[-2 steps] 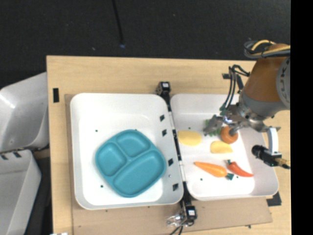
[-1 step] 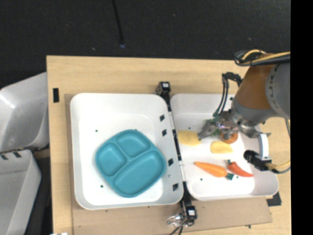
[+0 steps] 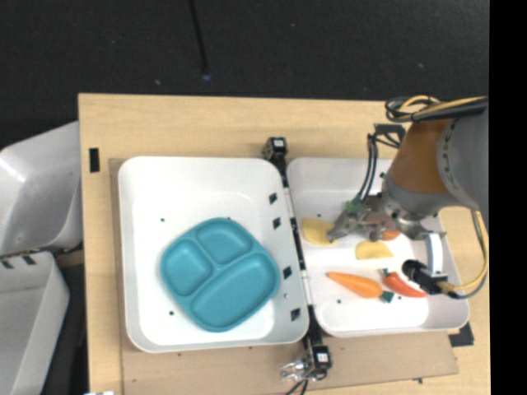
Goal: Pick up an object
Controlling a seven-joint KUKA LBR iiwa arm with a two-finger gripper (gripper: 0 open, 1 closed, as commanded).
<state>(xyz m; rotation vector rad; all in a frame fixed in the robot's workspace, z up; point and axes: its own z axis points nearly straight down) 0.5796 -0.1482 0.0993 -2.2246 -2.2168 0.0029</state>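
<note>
Red pepper (image 3: 403, 285) half behind hand (image 3: 350, 223) cabling

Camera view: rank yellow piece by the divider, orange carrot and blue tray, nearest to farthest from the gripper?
From the gripper:
1. Yellow piece, right bin, just left of the gripper by the divider.
2. Orange carrot, right bin, toward the front edge.
3. Blue tray, left bin, across the divider.

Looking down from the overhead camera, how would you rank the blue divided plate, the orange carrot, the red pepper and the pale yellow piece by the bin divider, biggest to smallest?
1. Blue divided plastic plate, by far the largest.
2. Orange toy carrot.
3. Red toy pepper and pale yellow piece: they look about alike, and the arm partly covers both, so I won't rank them.
</note>
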